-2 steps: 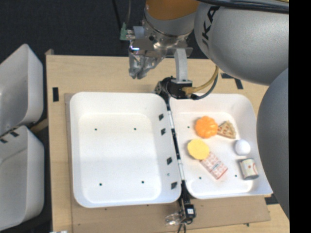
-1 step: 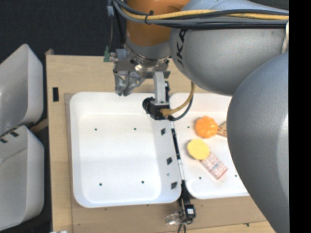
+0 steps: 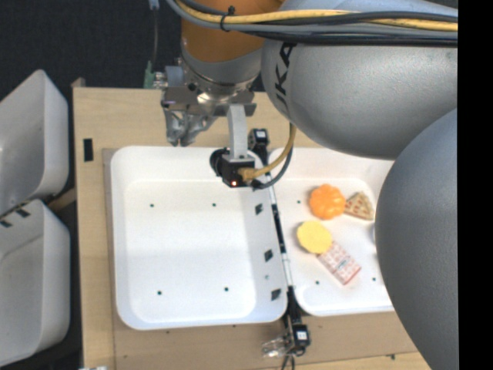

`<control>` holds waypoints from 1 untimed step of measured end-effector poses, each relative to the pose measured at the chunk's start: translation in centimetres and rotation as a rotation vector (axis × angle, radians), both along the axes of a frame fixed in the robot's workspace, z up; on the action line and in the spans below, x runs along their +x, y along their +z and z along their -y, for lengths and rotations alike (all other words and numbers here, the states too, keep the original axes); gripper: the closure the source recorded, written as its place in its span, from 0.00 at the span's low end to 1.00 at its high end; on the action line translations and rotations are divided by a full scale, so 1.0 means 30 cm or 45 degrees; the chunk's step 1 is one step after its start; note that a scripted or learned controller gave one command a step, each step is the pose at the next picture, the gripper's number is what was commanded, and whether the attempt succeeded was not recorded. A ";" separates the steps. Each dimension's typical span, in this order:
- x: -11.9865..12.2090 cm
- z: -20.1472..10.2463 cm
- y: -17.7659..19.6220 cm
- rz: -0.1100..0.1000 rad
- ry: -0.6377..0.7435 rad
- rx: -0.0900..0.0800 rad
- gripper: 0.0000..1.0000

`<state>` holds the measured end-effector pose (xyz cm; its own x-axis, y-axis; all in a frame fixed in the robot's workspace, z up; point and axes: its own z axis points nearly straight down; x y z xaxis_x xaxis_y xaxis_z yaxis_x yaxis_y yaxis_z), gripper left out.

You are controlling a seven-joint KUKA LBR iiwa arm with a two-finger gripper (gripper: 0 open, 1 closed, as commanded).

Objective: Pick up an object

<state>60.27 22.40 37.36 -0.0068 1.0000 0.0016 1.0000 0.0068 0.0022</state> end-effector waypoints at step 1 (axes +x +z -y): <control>0.090 0.013 -0.055 -0.004 -0.009 -0.006 1.00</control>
